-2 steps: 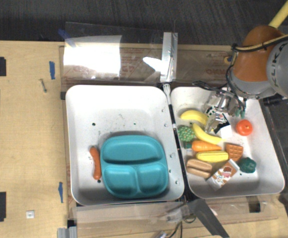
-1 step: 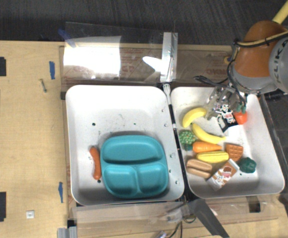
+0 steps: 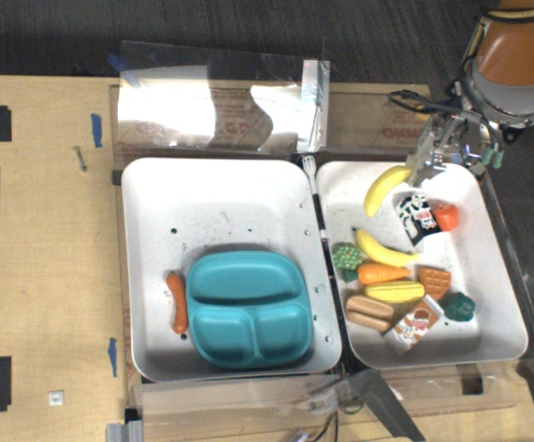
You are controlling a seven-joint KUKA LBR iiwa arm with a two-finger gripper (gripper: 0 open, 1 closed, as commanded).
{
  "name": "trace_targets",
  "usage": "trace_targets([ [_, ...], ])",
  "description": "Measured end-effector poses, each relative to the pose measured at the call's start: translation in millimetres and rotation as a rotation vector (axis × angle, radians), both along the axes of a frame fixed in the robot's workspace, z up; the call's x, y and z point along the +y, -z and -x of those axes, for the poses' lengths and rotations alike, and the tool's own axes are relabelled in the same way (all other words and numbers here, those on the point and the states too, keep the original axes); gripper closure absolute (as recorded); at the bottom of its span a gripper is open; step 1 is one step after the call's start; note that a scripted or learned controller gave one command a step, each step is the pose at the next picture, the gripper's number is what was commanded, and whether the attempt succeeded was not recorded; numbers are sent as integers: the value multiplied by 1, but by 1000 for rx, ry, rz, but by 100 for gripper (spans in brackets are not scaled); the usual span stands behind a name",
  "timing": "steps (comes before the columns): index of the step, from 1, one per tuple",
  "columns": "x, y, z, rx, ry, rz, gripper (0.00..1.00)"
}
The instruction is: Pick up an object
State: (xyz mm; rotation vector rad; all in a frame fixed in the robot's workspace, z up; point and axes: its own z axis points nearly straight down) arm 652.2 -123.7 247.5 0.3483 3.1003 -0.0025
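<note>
My gripper (image 3: pixel 444 155) hangs over the far right corner of the right bin (image 3: pixel 502 274), just right of a yellow banana (image 3: pixel 385 190) that lies against the bin's back wall. Right below the gripper sits a black-and-white carton (image 3: pixel 418 217) with a red piece (image 3: pixel 445 216) beside it. Nothing shows held in the gripper. Further forward in the same bin lie a second banana (image 3: pixel 382 249), a green broccoli (image 3: pixel 347 259), a carrot (image 3: pixel 382 273), a yellow corn cob (image 3: pixel 394 292), a hot dog (image 3: pixel 370 312), an orange waffle (image 3: pixel 435 279), a dark green piece (image 3: pixel 458 307) and a small printed box (image 3: pixel 414 325).
The left bin (image 3: pixel 147 201) holds a teal divided tray (image 3: pixel 247 307) at its front, with an orange sausage (image 3: pixel 179 302) just left of it. A clear plastic sheet (image 3: pixel 212 109) lies behind the bins. The divider between the bins (image 3: pixel 318 238) runs down the middle.
</note>
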Motion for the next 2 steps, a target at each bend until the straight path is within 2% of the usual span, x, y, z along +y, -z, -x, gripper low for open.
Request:
trace_targets([
  [1,1,-2,-9,11,-4,-2,100],
  [2,-20,-60,-9,8,268,-6,100],
])
